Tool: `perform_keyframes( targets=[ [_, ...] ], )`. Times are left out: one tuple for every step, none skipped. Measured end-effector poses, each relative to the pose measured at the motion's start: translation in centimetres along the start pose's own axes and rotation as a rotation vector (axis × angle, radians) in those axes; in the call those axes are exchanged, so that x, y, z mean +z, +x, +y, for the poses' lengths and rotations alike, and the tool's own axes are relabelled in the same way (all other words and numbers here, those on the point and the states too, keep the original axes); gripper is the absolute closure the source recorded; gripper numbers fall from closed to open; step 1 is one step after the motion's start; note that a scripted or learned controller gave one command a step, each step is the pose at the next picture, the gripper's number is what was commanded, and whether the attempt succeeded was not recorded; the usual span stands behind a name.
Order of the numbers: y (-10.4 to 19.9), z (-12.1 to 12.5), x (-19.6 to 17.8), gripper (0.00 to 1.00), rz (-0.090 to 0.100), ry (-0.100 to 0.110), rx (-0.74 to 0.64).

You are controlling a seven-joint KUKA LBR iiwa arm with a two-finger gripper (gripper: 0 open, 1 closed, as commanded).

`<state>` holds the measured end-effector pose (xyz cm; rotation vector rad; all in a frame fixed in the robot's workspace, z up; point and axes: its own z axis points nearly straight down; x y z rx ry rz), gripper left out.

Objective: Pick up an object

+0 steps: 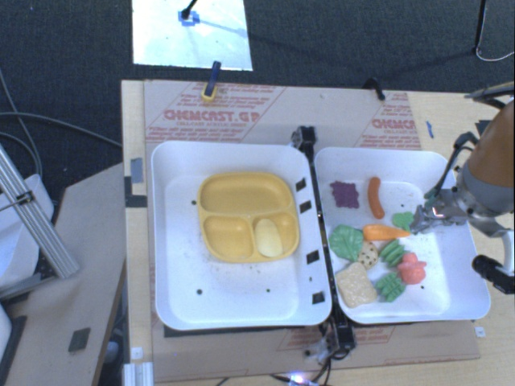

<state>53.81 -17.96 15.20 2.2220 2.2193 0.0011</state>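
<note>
Reaching in from the right, gripper (424, 215) hovering low in the right white bin (463, 296), right beside the orange plastic carrot (385, 232) and small green toy piece (402, 219). Can't tell the finger gap tbh. Probably lining up on that crowded toy pile.

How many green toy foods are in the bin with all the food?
4 that I can see: a leafy one at the left, one below the carrot, one near the front, one by the gripper. The arm may hide more.
</note>
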Motion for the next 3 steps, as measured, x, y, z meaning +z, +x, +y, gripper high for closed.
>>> perform_keyframes(
  targets=[
    [0.1, 0.3, -0.8, 1.00, -0.001, -0.003, -0.004],
    [0.1, 0.4, -1.9, 1.00, -0.001, -0.006, -0.006],
    [0.1, 0.5, -2.9, 1.00, -0.002, -0.009, -0.008]
  ],
)
